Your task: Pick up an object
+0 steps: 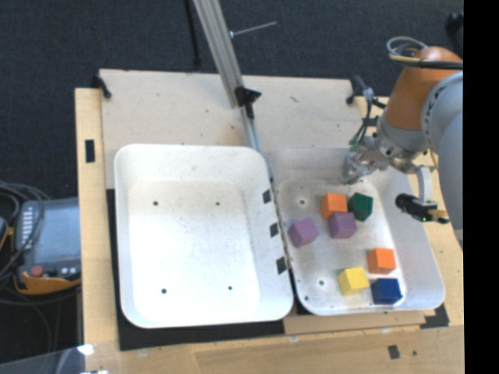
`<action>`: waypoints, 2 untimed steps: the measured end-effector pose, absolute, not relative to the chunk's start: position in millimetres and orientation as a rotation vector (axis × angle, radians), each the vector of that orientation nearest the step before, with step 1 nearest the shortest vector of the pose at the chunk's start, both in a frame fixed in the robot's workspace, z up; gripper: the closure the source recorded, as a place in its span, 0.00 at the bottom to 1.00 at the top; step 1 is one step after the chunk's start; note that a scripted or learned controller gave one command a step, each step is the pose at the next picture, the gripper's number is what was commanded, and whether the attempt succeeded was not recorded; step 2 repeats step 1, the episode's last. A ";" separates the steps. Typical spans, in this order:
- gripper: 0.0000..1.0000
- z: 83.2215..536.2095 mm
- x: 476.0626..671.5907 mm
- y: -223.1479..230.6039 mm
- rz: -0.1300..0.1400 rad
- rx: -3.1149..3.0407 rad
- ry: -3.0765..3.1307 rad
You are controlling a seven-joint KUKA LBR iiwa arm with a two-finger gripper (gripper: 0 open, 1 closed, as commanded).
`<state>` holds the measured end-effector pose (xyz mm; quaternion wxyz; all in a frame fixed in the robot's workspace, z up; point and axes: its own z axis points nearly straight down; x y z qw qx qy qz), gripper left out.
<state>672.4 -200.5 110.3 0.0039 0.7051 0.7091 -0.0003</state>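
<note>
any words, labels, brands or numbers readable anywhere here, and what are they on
None can be read.
The grey handheld control unit with coloured buttons at the bench's left edge: any markings are too small and blurred to read.
The small coloured foam blocks, such as the yellow cube, show plain faces.
The two shallow white bins carry no print.

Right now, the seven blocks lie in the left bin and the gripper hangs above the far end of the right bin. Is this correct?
Not quite. The camera view shows all seven blocks, such as the yellow block and blue block, in the right bin, not the left bin. The gripper does hang above the right bin's far end.
</note>
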 end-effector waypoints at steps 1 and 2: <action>1.00 162.1 671.2 -210.3 0.006 2.215 2.217; 1.00 162.1 671.2 -210.3 0.006 2.215 2.217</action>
